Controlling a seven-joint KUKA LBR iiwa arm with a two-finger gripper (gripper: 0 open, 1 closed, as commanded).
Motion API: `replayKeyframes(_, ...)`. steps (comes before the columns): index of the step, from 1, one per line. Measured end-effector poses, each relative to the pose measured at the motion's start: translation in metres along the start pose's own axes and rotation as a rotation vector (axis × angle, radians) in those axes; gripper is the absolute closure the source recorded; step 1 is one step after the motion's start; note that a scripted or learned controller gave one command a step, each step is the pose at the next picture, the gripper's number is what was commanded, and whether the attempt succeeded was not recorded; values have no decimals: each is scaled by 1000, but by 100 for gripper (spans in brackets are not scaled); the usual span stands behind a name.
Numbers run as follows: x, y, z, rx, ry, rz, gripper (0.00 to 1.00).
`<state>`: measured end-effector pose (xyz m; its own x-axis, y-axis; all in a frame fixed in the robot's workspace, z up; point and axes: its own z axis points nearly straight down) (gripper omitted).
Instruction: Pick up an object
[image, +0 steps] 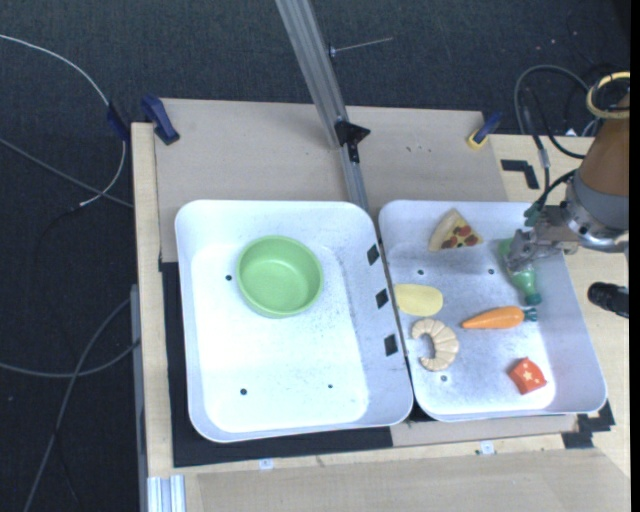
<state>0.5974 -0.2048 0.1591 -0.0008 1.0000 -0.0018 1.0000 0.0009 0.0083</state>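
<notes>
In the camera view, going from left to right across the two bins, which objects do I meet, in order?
green bowl → yellow piece → croissant → pizza slice → carrot → red piece. The gripper hangs over the right bin's far right side, above a green object.

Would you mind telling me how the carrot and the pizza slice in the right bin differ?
The carrot is long, slim and orange with a green tip; the pizza slice is a tan wedge with red dots. The carrot lies mid-bin, the pizza slice near the far edge. Both lie in the right bin, apart from the gripper.
</notes>
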Motion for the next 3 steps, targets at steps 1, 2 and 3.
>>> replayKeyframes(1, -3, 6, -47, 1, 1, -1, 100)
replayKeyframes(2, 2, 13, -114, -3, 1, -2, 100)
replayKeyframes(3, 59, -5, -119, 14, 8, -4, 100)
